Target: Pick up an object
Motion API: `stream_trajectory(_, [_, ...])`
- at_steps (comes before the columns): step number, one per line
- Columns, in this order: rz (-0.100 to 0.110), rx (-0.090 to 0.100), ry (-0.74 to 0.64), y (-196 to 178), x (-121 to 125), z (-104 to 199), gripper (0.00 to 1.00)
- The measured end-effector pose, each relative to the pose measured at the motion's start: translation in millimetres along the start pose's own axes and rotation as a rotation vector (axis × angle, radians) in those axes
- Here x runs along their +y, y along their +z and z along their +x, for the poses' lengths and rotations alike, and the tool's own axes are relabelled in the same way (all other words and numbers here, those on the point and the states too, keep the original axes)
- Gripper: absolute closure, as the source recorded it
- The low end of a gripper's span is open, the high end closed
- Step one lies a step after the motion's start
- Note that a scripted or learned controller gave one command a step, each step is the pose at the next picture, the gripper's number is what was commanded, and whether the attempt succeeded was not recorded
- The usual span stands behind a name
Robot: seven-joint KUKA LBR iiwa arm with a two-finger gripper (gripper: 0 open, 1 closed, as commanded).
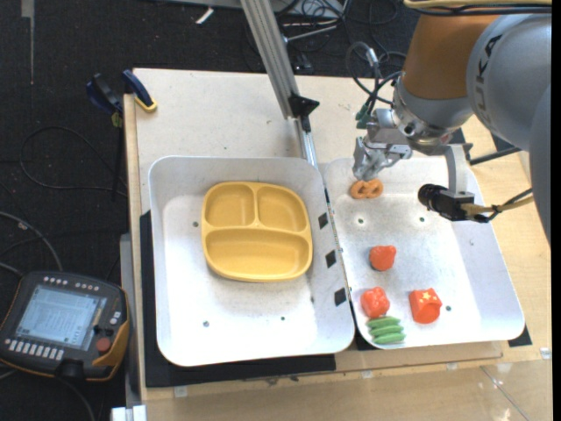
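The gripper (375, 167) was seen low over the right bin (491, 270), at about the twelve o'clock edge of that bin's floor, directly above a small brown pretzel-shaped object (366, 189). The fingertips appeared to reach down to the top of that object, but whether they were apart, together or clamped on it could not be told, since they were small and dark against the wrist. The pretzel-shaped object seemed to lie on the bin floor, so no lift was judged to have been made. Four other pieces were left untouched in the same bin: a red round piece (382, 257) near the centre, a second red piece (375, 302) at about seven o'clock, a red strawberry-like piece (425, 305) at about six o'clock, and a green pod-like piece (386, 329) just below the second red one, close to the bin's near rim. In the left bin (175, 323) a yellow divided plate (257, 231) was resting, its three compartments bearing nothing. The task was therefore judged to be at the reach-and-grasp step: the approach to a candidate object was largely done, while a secure closing on it and the raising of it clear of the bin were left.
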State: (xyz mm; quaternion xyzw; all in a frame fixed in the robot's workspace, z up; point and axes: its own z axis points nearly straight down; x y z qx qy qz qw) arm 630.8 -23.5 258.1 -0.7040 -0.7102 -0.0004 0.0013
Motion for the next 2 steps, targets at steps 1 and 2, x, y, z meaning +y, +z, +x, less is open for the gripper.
stream_trajectory(1, [-0.002, -0.001, 0.000, 0, 2, 58, 1.00])
stream_trajectory(2, [0.001, -0.001, 0.001, 10, -4, 110, 1.00])
